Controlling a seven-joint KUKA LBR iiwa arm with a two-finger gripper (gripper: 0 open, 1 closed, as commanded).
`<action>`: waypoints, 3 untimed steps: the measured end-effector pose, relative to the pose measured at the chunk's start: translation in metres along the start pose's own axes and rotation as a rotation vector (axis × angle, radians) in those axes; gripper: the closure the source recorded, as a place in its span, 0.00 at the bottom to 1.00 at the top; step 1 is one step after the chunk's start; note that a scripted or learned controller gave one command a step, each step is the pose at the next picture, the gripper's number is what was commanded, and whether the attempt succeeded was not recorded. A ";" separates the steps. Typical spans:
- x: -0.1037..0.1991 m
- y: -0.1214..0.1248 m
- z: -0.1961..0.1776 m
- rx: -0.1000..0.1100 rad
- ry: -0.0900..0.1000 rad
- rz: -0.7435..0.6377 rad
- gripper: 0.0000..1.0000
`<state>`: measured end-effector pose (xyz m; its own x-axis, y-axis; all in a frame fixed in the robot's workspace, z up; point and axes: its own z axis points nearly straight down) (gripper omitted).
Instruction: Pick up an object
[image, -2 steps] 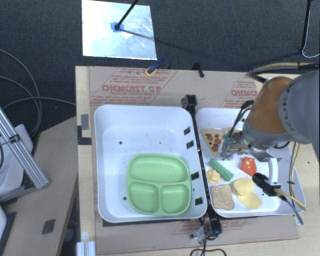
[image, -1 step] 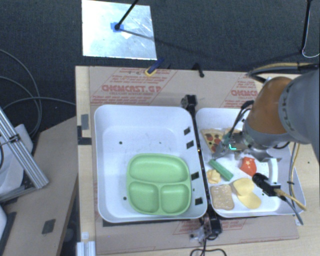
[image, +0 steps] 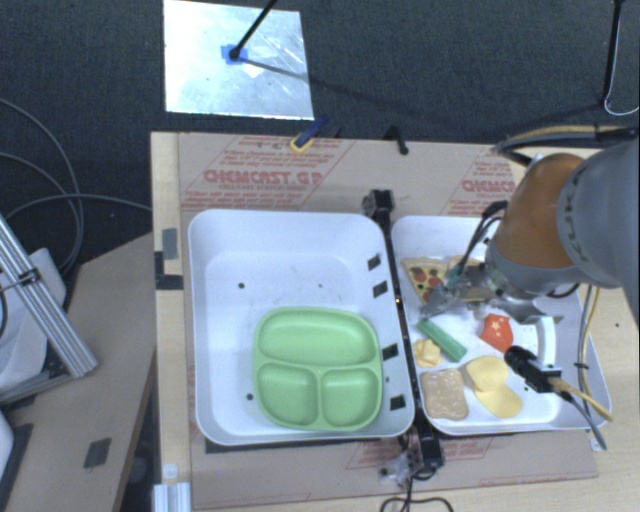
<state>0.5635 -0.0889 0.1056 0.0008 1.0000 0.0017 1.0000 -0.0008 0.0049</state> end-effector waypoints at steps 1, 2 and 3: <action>0.005 -0.050 0.021 0.004 -0.001 0.000 0.00; 0.005 -0.047 0.010 -0.002 -0.001 -0.002 1.00; 0.070 -0.035 -0.085 -0.007 0.001 -0.012 1.00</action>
